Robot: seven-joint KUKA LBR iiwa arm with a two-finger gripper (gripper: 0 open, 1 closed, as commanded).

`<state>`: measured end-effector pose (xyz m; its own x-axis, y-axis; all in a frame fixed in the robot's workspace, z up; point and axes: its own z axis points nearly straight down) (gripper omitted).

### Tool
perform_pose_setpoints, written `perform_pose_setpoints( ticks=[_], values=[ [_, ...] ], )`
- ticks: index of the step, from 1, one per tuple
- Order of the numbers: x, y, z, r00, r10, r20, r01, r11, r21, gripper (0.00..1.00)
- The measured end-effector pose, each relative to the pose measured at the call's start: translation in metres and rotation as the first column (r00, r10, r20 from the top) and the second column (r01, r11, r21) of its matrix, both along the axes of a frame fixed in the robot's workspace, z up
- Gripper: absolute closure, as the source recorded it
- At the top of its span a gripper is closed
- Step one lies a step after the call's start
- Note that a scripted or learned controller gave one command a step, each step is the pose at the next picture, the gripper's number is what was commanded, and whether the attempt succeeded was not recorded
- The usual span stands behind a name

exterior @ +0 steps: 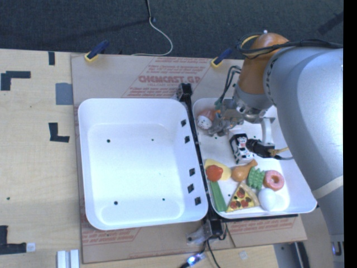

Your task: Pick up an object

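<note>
My gripper (pixel 221 123) hangs low over the far left part of the right bin (pixel 304 197), under the orange wrist band. It is right beside a small round pinkish object (pixel 204 119) near the bin's back left corner; I cannot tell whether they touch. A black-and-white toy (pixel 241 148) lies just in front of the gripper. Toy foods crowd the bin's near half: a red tomato (pixel 214 172), an orange drumstick (pixel 243 172), a pink donut (pixel 274 180), a pizza slice (pixel 242 197), a white egg (pixel 270 200) and a green cucumber (pixel 217 195).
The left bin (pixel 89 149) sits beside the right one, joined by a black-clipped divider (pixel 191 144). The bulky grey arm (pixel 312 110) covers the right bin's right side. Cardboard (pixel 162 77) lies under both bins, with a cable (pixel 159 32) behind.
</note>
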<state>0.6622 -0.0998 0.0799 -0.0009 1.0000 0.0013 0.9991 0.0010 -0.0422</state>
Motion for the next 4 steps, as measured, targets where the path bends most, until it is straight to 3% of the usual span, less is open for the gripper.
perform_pose_setpoints(
  ticks=[1, 2, 3, 4],
  values=[
    [-0.009, 0.03, 0.302, 0.998, 0.004, 0.056, -0.004, 1.0, -0.003, 1.0],
    [-0.048, 0.049, 0.463, 0.999, 0.004, 0.054, -0.004, 1.0, -0.003, 1.0],
    [-0.081, -0.027, 0.453, 0.999, -0.005, 0.037, 0.005, 1.0, -0.003, 1.0],
    [-0.103, -0.086, 0.453, 0.999, -0.005, 0.037, 0.005, 1.0, -0.003, 1.0]
  ],
)
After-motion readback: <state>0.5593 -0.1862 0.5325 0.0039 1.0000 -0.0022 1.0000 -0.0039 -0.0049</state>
